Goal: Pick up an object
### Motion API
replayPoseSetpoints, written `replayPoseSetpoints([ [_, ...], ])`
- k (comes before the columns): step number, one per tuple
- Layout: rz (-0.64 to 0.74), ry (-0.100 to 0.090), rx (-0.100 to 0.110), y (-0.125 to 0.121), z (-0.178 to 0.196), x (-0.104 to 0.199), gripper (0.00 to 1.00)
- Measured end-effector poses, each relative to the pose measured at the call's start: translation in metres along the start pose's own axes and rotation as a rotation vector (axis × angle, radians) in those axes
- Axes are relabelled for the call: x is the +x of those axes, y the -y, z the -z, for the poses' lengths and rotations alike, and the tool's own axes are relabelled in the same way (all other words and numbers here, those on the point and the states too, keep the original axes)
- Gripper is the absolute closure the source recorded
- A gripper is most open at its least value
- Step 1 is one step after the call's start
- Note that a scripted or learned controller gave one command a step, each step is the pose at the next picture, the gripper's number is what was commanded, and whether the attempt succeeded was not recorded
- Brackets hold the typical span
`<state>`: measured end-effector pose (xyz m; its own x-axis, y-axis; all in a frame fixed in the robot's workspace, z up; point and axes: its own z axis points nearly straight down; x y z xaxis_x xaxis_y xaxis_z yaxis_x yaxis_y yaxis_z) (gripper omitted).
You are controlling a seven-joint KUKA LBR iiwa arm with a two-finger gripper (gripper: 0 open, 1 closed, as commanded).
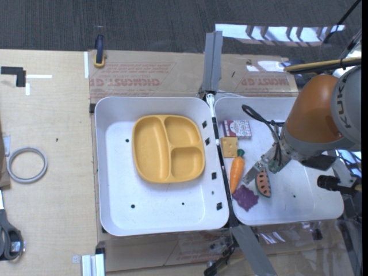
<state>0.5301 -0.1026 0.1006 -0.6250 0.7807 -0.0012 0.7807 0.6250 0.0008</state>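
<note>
Yellow divided plate (168, 148) alone in left bin (115, 211). In right bin (310, 211): toy carrot (236, 171), purple piece (246, 197), watermelon slice (263, 184) crowded close. Gripper (257, 171) low over watermelon slice, finger spread impossible to tell. Risk: clipping carrot, nudging slice aside, closing on nothing.

A roll of grey tape (26, 164) lies flat on the pale wooden bench (46, 211) at far left. Below it, scissors with dark handles (9, 240) sit at the edge. A small blue-handled tool (99, 50) rests on brown cardboard (149, 73) behind the bins.
</note>
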Motion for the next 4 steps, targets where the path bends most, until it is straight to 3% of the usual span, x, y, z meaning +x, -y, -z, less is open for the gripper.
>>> replayPoseSetpoints([
  [1,0.12,-0.001,0.001,0.055,-0.009,0.016,0.0],
  [2,-0.148,-0.002,0.002,-0.003,-0.009,0.0,0.0],
  [3,-0.146,-0.002,0.004,-0.003,-0.001,0.0,1.0],
  [4,-0.147,-0.001,0.004,-0.003,-0.001,0.0,0.0],
])
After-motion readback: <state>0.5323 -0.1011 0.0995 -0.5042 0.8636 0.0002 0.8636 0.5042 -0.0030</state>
